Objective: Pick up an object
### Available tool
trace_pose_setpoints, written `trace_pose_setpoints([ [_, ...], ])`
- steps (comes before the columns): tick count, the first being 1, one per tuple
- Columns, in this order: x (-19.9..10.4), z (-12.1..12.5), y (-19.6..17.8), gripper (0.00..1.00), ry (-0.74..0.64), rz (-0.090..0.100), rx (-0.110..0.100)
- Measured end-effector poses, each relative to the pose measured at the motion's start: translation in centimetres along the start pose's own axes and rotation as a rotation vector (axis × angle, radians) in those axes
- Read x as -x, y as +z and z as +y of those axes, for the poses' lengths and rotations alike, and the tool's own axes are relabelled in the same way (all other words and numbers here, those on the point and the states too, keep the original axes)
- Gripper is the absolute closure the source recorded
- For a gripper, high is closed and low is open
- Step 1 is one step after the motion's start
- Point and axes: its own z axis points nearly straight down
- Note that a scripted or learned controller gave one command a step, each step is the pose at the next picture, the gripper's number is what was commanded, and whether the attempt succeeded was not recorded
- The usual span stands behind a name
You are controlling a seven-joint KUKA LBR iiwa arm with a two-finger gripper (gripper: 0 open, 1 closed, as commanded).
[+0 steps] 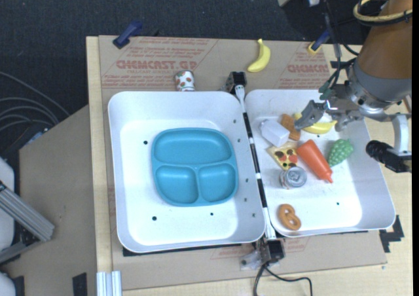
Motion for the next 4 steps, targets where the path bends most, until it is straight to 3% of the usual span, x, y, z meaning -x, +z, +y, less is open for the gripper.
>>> trace_pose_setpoints([
  [1,3.7,-3.9,13.3,0.0,0.001,0.0,-0.001],
  [2,3.7,-3.8,12.3,1.0,0.001,0.0,0.003],
  [3,-1.9,-5.4,4.9,1.0,-0.001,0.0,0.002],
  [4,-8.6,-7.6,0.8,1.0,-0.001,0.0,0.001],
])
